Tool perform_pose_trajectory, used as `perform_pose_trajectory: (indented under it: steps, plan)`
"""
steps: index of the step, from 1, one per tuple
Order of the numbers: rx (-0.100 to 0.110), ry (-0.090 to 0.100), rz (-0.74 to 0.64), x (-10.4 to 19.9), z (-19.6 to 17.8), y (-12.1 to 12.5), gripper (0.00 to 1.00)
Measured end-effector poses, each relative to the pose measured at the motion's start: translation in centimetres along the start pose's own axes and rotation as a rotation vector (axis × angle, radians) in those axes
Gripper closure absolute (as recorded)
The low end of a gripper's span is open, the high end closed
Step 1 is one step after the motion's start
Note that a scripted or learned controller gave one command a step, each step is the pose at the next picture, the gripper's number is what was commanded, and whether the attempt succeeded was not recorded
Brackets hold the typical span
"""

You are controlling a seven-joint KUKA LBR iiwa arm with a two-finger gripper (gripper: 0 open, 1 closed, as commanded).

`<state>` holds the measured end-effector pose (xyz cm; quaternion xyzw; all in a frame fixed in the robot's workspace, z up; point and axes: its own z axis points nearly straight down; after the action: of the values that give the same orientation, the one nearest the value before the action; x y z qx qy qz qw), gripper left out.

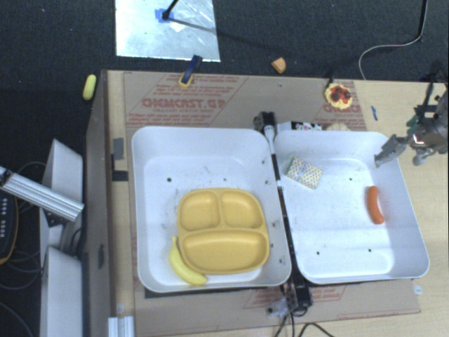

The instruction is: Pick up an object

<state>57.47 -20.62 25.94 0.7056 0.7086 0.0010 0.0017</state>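
Observation:
The right bin (pixel 393 262) holds an orange sausage-shaped toy (pixel 375 205) near its right wall and a small patterned square packet (pixel 304 172) near its upper left. In the left bin (pixel 151 188) a yellow divided plate (pixel 223 230) lies flat, with a yellow banana (pixel 184 267) against its lower left edge. My gripper (pixel 400 160) hangs over the upper right corner of the right bin, above and to the right of the sausage. Its fingers stand open with nothing between them.
A small pizza-like toy (pixel 339 95) lies on the bench behind the right bin. A blue and yellow clip (pixel 189 70) sits at the bench's far edge. An orange bit (pixel 279 64) and a yellow piece (pixel 89 86) lie off the bench.

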Motion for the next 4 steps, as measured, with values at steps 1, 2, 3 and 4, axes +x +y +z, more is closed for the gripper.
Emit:
perform_pose_trajectory:
  steps: [1, 2, 3, 4]
  plan:
    - [0.004, 0.001, 0.003, 0.0, 5.9, -3.4, 0.0]
    - [0.0, 0.0, 0.0, 0.0, 3.6, -1.0, 0.0]
    - [0.001, 0.0, 0.001, 0.0, 3.6, -1.0, 0.0]
    - [0.0, 0.001, 0.0, 0.0, 3.1, 1.4, 0.0]
